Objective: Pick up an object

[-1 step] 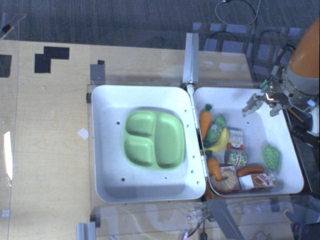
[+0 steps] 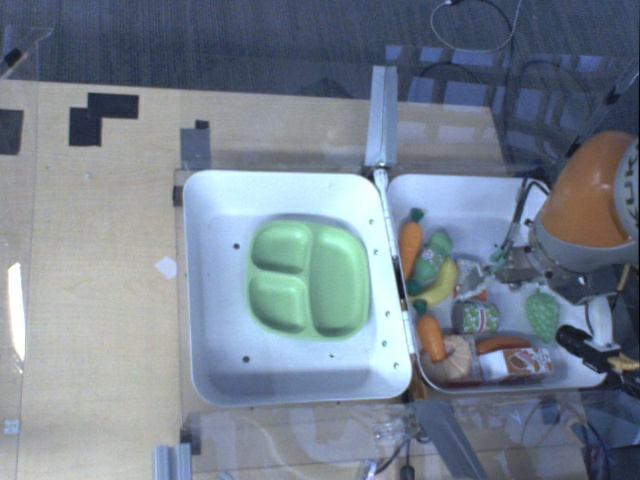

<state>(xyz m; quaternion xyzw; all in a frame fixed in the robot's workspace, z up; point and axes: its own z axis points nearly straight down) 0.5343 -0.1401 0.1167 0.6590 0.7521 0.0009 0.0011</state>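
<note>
The right bin (image 2: 470, 200) holds several toy foods. A carrot (image 2: 410, 246) lies along the left wall, with a green item (image 2: 431, 260) and a banana (image 2: 441, 284) beside it. A second carrot (image 2: 430, 337), a small can (image 2: 477, 318), a red sausage (image 2: 505, 345), a packet (image 2: 517, 364) and a green bumpy fruit (image 2: 543, 314) lie toward the front. My gripper (image 2: 497, 269) hangs low over the middle of this bin, just above the can and right of the banana. The grey wrist and orange band (image 2: 592, 204) hide the bin's right part.
The left bin (image 2: 215, 268) bears a green divided plate (image 2: 307, 277) at its middle. A metal divider post (image 2: 382, 118) stands between the bins at the back. Cables (image 2: 480, 28) lie behind the right bin.
</note>
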